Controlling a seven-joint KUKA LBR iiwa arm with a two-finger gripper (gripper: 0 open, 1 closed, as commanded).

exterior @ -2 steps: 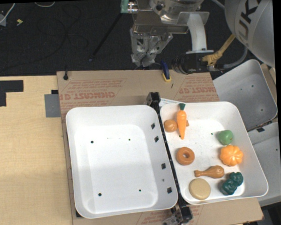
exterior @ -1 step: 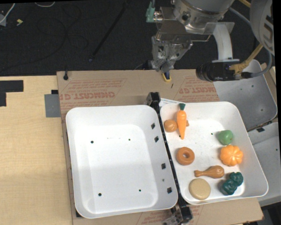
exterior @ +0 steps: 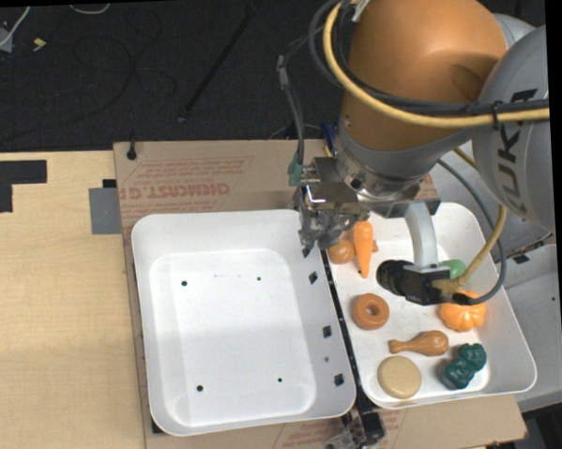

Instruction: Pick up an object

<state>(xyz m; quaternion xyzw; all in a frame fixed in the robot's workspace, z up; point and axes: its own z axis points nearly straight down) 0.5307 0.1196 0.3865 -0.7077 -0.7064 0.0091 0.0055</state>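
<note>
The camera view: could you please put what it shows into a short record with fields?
end effector: above the far end of the strip where the bins meet, close to the carrot
left bin: white, on the view's left
right bin: white, holds the toy foods
far items: carrot, small brown piece
middle items: doughnut, orange piece
near items: drumstick, beige disc, green piece
</note>
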